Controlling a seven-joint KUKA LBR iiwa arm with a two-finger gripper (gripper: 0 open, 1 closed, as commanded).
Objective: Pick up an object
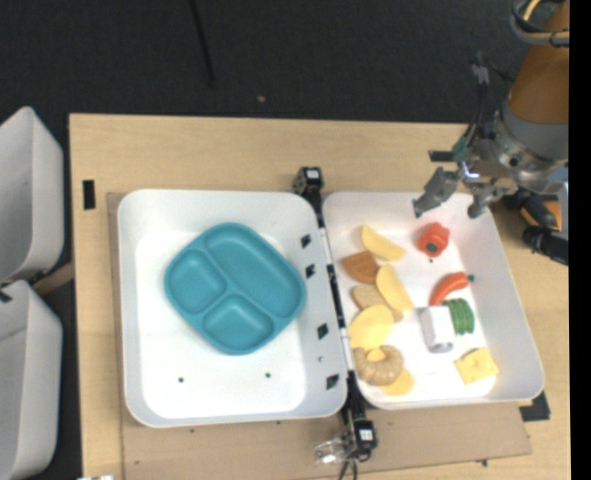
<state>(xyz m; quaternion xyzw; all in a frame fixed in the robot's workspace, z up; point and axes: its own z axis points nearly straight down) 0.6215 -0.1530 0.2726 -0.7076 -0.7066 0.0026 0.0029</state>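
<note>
end effector: fingers spread, holding nothing.
target: red pepper toy, just below it.
handling: prob. light, hard, slick plastic; grip across round body.

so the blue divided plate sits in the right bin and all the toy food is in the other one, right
Not quite. In the camera view the blue divided plate sits in the left bin, not the right. The toy food, such as the red pepper and the yellow cheese block, is in the right bin.
</note>
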